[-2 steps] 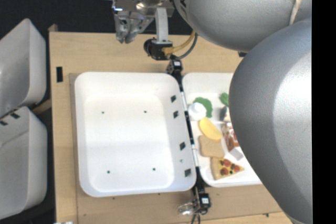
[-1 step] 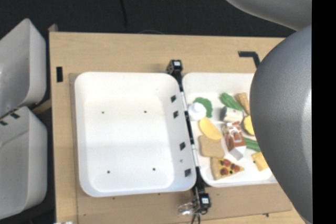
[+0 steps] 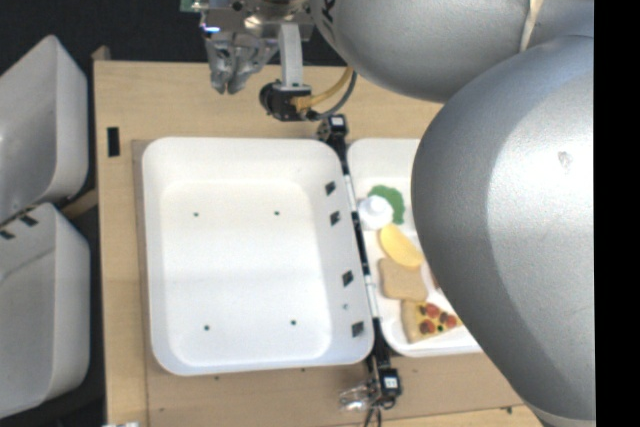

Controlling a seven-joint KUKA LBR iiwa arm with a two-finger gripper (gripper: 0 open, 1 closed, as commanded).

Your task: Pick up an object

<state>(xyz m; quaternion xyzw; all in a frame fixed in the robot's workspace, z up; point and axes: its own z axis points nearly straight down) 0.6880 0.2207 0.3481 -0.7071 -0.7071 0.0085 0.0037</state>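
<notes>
1. Four toy foods, like the yellow banana (image 3: 400, 246), sit in the right bin (image 3: 392, 151).
2. We can't tell how our claw (image 3: 232, 75) is set.
3. We should move over the banana, then go down slowly.

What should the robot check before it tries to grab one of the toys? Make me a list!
1. Toys to pick, yellow piece, tan piece and pizza slice, lie in the right bin: ok.
2. End effector above the toys: not ok, it hangs beyond the left bin.
3. End effector holding nothing: cannot tell.
4. Toys in full sight: not ok, the arm covers part of the right bin.
5. Toys spaced apart: not ok, they crowd together.
</notes>
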